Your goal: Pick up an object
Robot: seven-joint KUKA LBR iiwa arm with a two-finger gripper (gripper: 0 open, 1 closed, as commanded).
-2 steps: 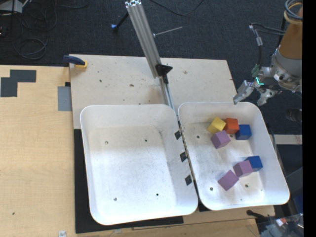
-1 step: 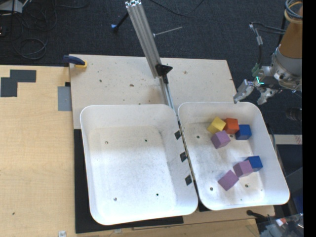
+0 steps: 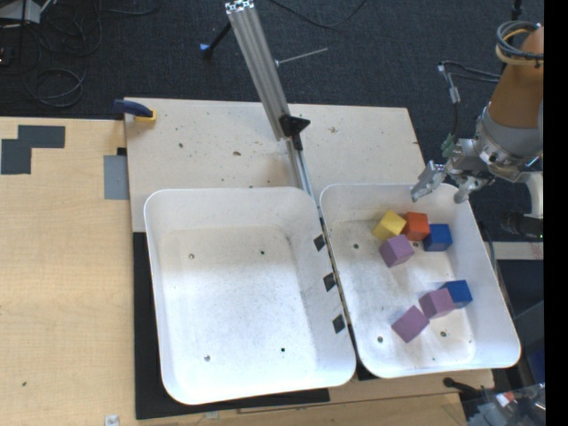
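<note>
Camera view: the gripper (image 3: pixel 446 181) hangs over the far rim of the right bin (image 3: pixel 497 327), fingers spread wide with nothing between them. Just beneath it, a yellow block (image 3: pixel 389 224), orange block (image 3: pixel 416 226), blue block (image 3: pixel 437 237) and purple block (image 3: pixel 396 250) cluster, each cube-like and slightly skewed to the bin walls.

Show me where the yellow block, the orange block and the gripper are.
yellow block (image 3: pixel 389 224): camera view, on its top face.
orange block (image 3: pixel 416 225): camera view, on its top face.
gripper (image 3: pixel 445 185): camera view, midway between its fingertips.
</note>
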